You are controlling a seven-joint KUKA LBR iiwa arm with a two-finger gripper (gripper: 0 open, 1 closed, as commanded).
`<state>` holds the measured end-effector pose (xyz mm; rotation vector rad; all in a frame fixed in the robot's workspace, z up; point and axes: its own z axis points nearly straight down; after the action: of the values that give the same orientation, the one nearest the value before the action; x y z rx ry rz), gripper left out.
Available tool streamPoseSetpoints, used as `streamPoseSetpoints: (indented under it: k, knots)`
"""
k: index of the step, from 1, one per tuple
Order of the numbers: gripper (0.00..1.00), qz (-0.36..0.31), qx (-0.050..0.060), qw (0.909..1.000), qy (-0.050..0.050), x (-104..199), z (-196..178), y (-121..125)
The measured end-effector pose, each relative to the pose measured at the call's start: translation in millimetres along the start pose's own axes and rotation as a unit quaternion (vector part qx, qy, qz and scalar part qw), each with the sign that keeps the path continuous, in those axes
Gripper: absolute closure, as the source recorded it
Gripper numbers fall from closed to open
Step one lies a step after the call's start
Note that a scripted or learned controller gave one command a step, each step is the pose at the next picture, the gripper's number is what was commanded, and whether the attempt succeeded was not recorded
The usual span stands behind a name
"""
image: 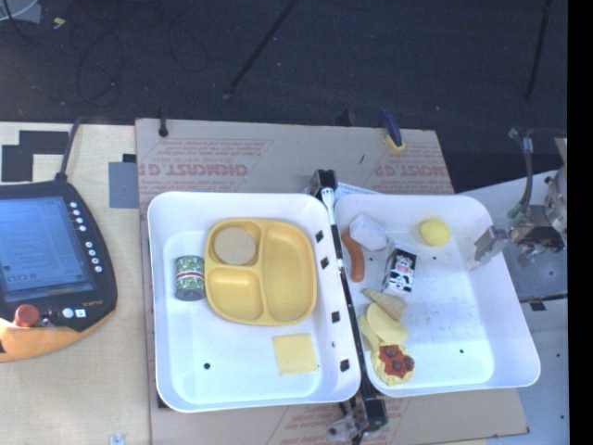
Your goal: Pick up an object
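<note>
Hovering at the right edge of the view, the gripper [491,241] sits just off the right rim of the right-hand shallow white bin [505,341]; I cannot tell the finger state, the tip is too small and blurred. Nothing visible between the fingers, so no hold to report.

Outward from there, in the right bin: a small yellow ball-like object [434,232] is nearest, near the back right. Left of it a pale grey lumpy object [369,233], then an orange-brown sausage-shaped piece [353,255] against the left wall. A small black-and-white carton [400,272] lies mid-bin. Toward the front left, a tan wedge [384,301], a yellow soft-looking piece [381,327] and a red-and-yellow toy [394,363] cluster close together.

The left-hand white bin [176,378] holds a yellow three-compartment plastic tray [269,276] with a tan disc [234,245] in its back-left compartment, a small green-patterned can [189,277] beside it, and a flat yellow square [296,353] in front.

Judgement: approach step, no target committed yet. The yellow ball is the likeliest pick, closest and well apart from its neighbours. Next move calls for travel inward over the bin, centring above it, descent and close. Risk: a round thing may roll out of the pinch.
</note>
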<state>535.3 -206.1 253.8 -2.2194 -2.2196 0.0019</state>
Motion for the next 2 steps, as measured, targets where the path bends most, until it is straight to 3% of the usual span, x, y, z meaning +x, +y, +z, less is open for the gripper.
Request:
streamPoseSetpoints:
  k: [1,2]
  knots:
    - [0.0,0.0,-0.002,1.0,0.0,8.8,154.6,58.3]
    - [0.0,-0.001,-0.003,1.0,-0.001,12.8,165.7,111.2]
